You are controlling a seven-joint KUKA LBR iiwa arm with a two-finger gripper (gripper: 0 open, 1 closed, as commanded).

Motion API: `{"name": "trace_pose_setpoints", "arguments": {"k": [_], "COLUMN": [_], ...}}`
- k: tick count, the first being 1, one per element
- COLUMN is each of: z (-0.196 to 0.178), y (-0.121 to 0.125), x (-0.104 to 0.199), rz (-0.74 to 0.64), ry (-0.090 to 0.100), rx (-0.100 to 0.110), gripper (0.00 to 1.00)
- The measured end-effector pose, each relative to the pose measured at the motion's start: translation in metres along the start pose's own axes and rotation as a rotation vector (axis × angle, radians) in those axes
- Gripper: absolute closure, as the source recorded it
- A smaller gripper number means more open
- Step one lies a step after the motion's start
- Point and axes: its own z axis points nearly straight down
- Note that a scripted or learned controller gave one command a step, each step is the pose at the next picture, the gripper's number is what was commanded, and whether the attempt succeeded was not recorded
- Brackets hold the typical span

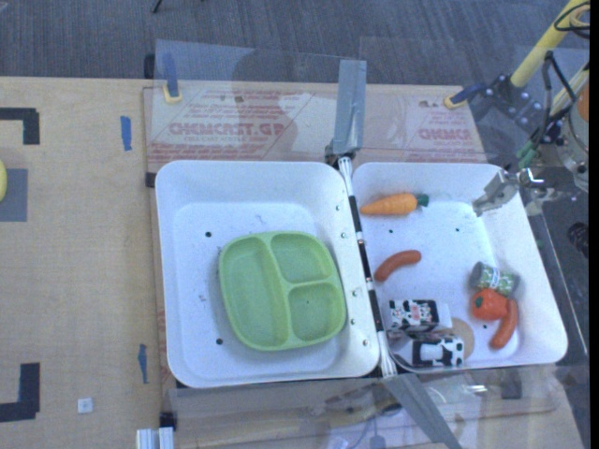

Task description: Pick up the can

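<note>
Item, right bin (pixel 524 218): we log the can (pixel 493 279), green and grey, lying on its side near the bin's right edge, touching a tomato (pixel 488 304) just below it. Item, claw (pixel 493 195): we place it over the bin's upper right corner, well apart from the can, which lies below it toward the near edge; it grasps nothing, and we cannot tell how its grip stands. Further contents: carrot (pixel 390 204) near the far edge, sausage (pixel 397 264) mid-bin, second sausage (pixel 506 323) beside the tomato, two cow-patterned cartons (pixel 415 313) at the near left corner. Item, left bin (pixel 178 251): green divided plate (pixel 282 289).
</note>
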Motion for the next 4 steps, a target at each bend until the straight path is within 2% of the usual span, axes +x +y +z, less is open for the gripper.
{"name": "trace_pose_setpoints", "arguments": {"k": [1, 2, 3, 4], "z": [0.129, 0.172, 0.177, 0.177], "y": [-0.044, -0.003, 0.016, 0.019], "x": [-0.057, -0.055, -0.054, -0.054], "rz": [-0.046, -0.023, -0.026, -0.025], "ry": [0.000, 0.002, 0.004, 0.004], "rx": [0.000, -0.028, -0.032, -0.033], "gripper": [0.00, 0.00, 0.00, 0.00]}}
